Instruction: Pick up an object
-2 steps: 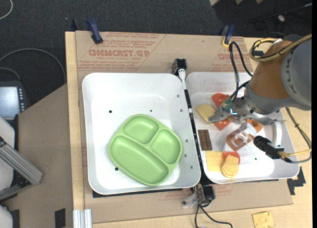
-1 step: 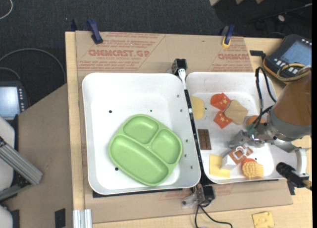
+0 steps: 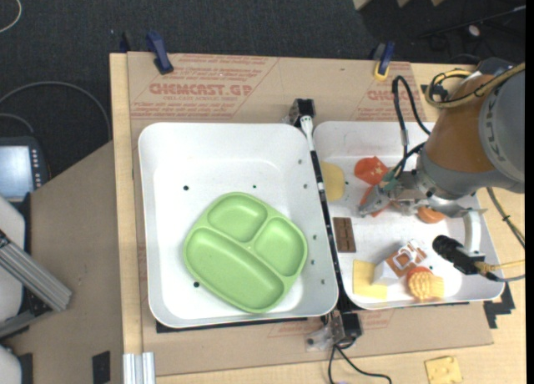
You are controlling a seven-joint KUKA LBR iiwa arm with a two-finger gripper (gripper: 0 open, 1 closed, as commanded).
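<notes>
Status: pick not done yet, as far as you can judge from the camera view. The gripper is down low in the right bin, and its fingers look spread a little with nothing between them. I can't tell whether they touch the bin floor.

Candidates, relative to the fingers:
- red piece: just above, closest
- pale yellow piece: up and left, near the bin's left wall
- brown block: just below and left
- yellow wedge: well below
- red-and-white piece and orange ridged piece: below and right
- small orange piece: to the right, partly hidden under the wrist

The green divided plate sits in the left bin on the worktop, well away.

Left to do: close on one piece, lift clear. The red piece looks like the likely target.
</notes>
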